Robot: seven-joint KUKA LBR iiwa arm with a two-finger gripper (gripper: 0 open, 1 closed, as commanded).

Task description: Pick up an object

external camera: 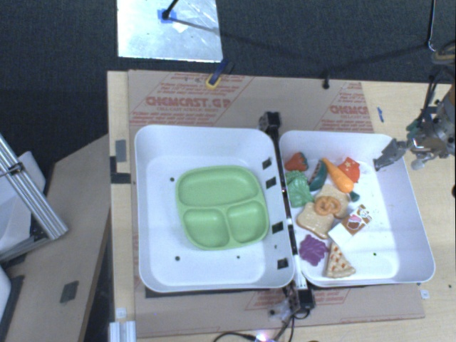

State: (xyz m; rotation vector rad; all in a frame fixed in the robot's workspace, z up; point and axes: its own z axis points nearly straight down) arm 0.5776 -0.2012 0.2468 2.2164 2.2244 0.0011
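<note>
The right bin (402,219) holds several toy foods. Among them are a red strawberry (296,162), a green leafy piece (298,189), an orange carrot (336,175), a red piece (349,168), a toast slice with a pretzel on it (322,216), a small white-and-red packet (358,218), a purple cluster (311,248) and a pizza slice (339,261). My gripper (401,158) hangs over the bin's far right corner, to the right of the pile. Its fingers (384,156) are spread open with nothing between them.
The left bin (160,191) holds a green divided plate (219,206). A black divider (279,191) runs between the bins. A shiny metal sheet (169,20) lies beyond the bench's far edge. An aluminium frame (28,198) stands at the left.
</note>
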